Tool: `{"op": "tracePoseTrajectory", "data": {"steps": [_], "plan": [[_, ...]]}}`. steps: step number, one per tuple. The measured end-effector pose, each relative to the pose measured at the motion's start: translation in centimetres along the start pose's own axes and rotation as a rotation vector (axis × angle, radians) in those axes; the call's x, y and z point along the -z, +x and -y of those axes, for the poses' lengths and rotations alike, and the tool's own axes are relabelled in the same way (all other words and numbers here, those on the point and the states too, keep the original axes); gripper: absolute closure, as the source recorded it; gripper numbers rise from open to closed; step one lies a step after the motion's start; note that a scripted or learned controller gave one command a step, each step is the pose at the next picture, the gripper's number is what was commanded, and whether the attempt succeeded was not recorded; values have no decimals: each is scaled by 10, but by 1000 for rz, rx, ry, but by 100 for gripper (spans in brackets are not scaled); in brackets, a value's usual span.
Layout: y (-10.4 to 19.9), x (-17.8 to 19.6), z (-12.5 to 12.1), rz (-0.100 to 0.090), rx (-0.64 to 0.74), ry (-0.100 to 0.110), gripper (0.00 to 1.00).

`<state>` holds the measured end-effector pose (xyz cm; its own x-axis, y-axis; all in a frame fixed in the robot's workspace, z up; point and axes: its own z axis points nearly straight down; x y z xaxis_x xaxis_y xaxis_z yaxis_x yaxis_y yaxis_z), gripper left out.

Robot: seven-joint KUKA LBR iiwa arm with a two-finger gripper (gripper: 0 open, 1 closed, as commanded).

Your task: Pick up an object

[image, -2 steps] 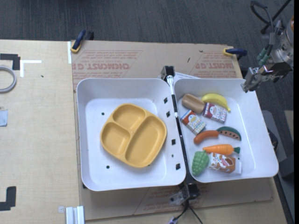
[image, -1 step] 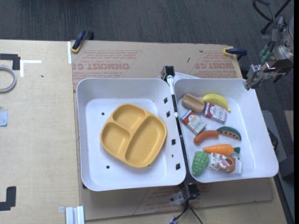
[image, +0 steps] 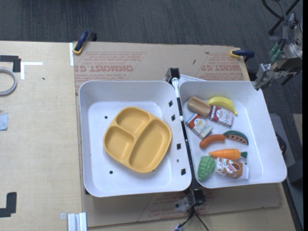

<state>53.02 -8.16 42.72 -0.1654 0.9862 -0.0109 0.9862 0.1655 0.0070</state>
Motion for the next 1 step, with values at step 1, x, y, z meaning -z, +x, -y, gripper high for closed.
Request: {"op": "tracePoseTrajectory", "data": {"steps": [1], "plan": [[6, -105, 52, -10, 200, 5, 100]]}}
